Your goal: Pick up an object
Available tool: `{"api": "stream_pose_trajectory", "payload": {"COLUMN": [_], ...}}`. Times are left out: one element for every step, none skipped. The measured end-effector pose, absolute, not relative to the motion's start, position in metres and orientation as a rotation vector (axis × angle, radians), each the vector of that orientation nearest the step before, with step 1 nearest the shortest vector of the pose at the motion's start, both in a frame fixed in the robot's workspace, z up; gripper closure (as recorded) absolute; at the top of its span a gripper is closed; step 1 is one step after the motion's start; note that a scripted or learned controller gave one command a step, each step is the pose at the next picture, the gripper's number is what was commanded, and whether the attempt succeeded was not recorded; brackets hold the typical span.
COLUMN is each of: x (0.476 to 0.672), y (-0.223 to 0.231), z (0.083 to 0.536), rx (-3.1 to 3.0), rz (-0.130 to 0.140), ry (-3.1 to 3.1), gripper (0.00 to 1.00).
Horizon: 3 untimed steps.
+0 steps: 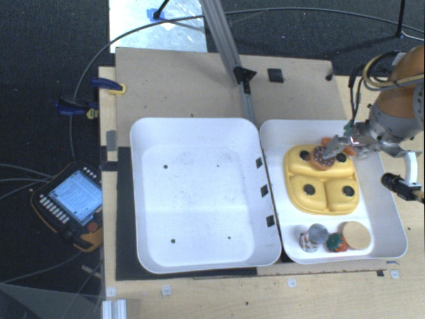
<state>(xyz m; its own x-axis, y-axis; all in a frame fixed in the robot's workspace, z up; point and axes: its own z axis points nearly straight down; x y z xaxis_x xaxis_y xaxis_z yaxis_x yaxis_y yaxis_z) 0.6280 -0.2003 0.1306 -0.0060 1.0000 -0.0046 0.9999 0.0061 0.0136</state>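
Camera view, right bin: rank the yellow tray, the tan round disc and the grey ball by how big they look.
1. yellow tray, by far the largest
2. tan round disc
3. grey ball, somewhat smaller than the disc

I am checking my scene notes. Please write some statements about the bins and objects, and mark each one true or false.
1. The yellow tray lies in the right bin. True.
2. The pincer is over the left bin. False: it is over the yellow tray's far part.
3. A round tan disc lies near the right bin's front edge. True.
4. The yellow tray is upright on its edge. False: it lies flat.
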Motion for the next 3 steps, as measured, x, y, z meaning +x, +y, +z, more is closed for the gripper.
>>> {"api": "stream_pose_trajectory", "payload": {"x": [0.627,0.628,0.626], "y": [-0.201,-0.2,-0.194], "z": [0.126,0.137,0.199], "rx": [2.207,2.205,2.209], "rz": [0.008,0.012,0.006], "ry": [2.22,2.224,2.224], "gripper": [0.0,1.0,1.0]}}
